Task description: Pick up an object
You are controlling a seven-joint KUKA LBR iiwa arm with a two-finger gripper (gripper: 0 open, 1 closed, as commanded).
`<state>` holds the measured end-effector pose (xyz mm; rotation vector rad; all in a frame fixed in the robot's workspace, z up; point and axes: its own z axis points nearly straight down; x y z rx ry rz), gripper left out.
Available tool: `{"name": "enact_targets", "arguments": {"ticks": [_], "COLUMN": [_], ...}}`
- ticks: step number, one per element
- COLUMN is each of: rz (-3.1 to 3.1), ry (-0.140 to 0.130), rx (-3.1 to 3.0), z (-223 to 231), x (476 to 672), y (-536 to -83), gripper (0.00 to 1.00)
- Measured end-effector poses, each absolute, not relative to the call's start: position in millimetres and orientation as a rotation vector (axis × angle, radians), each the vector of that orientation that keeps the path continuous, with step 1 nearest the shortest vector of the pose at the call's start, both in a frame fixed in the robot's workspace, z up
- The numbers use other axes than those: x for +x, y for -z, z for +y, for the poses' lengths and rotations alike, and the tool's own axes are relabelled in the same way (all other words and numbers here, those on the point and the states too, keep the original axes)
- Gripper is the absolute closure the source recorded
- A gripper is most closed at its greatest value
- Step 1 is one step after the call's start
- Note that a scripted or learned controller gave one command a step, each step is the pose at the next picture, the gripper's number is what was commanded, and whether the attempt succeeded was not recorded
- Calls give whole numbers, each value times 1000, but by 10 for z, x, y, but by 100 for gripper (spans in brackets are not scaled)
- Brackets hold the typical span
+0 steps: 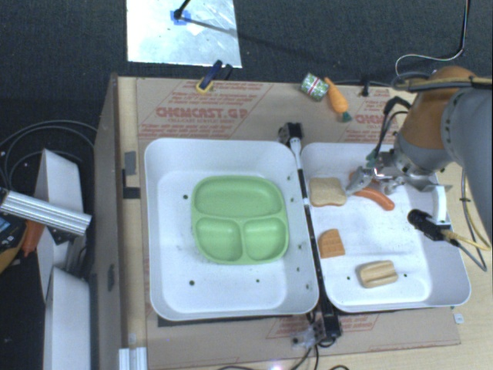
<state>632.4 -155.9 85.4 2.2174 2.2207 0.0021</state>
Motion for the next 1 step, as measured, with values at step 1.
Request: {"name": "enact_targets", "arguments": {"ticks": [1], "rz": [2223], "ry": [-3], "rx": [2214], "z": [-1698], "x": [6514], "y": [-1216], "gripper": [0]}}
